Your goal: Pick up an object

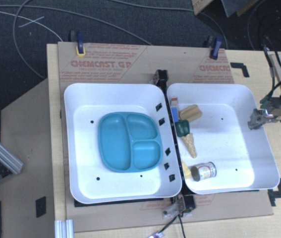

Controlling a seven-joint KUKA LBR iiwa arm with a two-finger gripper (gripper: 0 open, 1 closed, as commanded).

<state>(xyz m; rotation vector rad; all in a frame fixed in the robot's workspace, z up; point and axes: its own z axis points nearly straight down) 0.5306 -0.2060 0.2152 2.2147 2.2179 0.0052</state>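
Hovering my gripper (257,119) at the right bin's (252,148) right edge; finger state I cannot tell. Targets hug its left wall: can (203,171) near the front-left corner, cone (190,144) mid-wall. Best: cross over, descend square on can.

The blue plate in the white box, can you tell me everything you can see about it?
The blue plate is a light turquoise divided plate, with rounded corners and what looks like smooth plastic. Raised ridges split it into three compartments: one big one on the left, two smaller ones on the right. Nothing lies in any of them. It sits flat and right side up, turned a little askew, near the middle of the left bin. It touches only the bin's floor, away from the walls.
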